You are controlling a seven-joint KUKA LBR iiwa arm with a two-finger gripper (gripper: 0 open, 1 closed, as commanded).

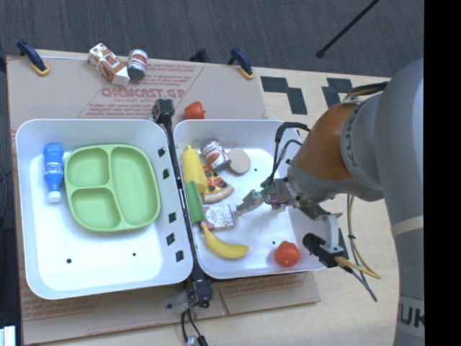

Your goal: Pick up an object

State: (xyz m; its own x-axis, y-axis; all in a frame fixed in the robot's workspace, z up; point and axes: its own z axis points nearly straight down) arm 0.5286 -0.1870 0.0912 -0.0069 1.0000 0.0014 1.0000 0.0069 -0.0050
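My gripper (247, 202) hangs low over the middle of the right bin (266, 132), pointing left. Its tip is just right of a small silver-and-pink packet (220, 216) and nothing shows in its grasp. Around it lie a pizza slice (217, 186), a small can (213, 153), a round beige biscuit (239, 163), a yellow banana (225, 246) near the front, a second long yellow piece (191, 166) with a green stick (193, 201) along the left wall, and a red fruit (287, 254) at the front right.
The left bin (43, 258) holds a green divided plate (114, 186) and a blue bottle (53, 170). On the cardboard behind the bins sit a small carton (106, 62), a can (137, 63) and a red piece (194, 110). The arm's body covers the right bin's right edge.
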